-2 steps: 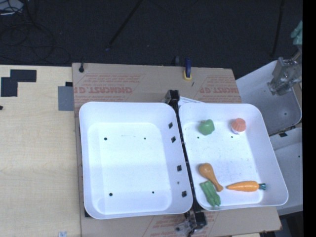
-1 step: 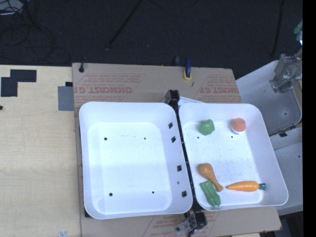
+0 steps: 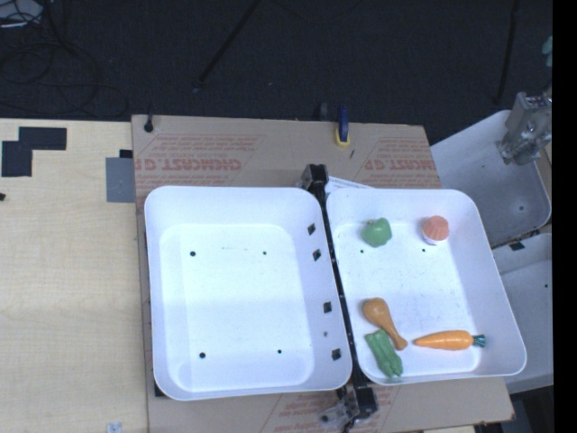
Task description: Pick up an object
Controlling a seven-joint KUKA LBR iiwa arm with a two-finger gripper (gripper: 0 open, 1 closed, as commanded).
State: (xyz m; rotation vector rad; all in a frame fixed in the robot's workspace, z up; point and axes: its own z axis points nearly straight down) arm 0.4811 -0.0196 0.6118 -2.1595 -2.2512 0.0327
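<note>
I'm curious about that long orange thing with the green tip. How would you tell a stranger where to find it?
Start with the right bin of the two white bins. Go to its near right corner, where the carrot lies on its side, green end toward the right wall. Its neighbours are a tan drumstick-shaped piece and a green pod to its left; the carrot alone is bright orange and tapered.

2 white bins [image 3: 236, 207] sit side by side on a cardboard sheet [image 3: 243, 156] printed with red lettering, laid over the pale wooden bench [image 3: 63, 287]. A blue clamp [image 3: 343, 124] grips the sheet's far edge. Black cables [image 3: 54, 7] trail across the dark floor behind.
</note>
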